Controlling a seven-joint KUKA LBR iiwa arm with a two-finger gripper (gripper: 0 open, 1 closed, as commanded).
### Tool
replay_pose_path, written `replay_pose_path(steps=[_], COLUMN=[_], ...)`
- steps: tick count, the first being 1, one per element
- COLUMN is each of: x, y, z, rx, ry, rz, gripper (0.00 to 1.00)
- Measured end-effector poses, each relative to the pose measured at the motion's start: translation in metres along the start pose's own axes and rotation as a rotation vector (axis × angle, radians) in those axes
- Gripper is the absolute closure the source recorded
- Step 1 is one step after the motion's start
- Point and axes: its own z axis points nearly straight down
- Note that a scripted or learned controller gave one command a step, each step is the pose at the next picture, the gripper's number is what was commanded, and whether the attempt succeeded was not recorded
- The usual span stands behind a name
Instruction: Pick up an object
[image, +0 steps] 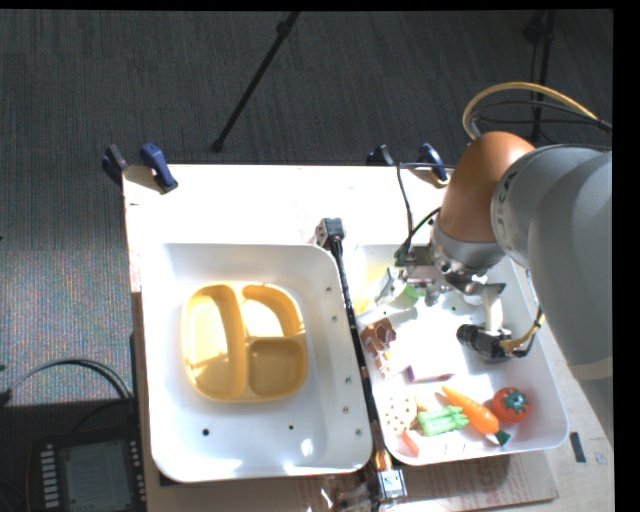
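Observation:
My gripper (412, 283) hangs low over the far left part of the right bin (548, 395), under the grey arm with its orange band. A yellow-green object (385, 291) lies right beside it, at its left. Nearer the camera lie a brown object (378, 338), a white and purple block (430, 366), a beige perforated piece (400, 409), a green item (441, 423), an orange carrot (470, 408) and a red tomato (510, 403). Nothing shows held in the gripper.
The left bin (170, 300) holds a yellow divided plate (244, 340). A ridge (350, 320) separates the two bins. Blue clamps (157, 165) sit at the bench's far corners. A tripod leg crosses the dark carpet behind.

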Motion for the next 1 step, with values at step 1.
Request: replay_pose_path(steps=[1], x=[-0.0005], y=[0.0000], z=[-0.0075], rx=[0.004], ry=[0.001], rz=[-0.001], gripper=[1.00])
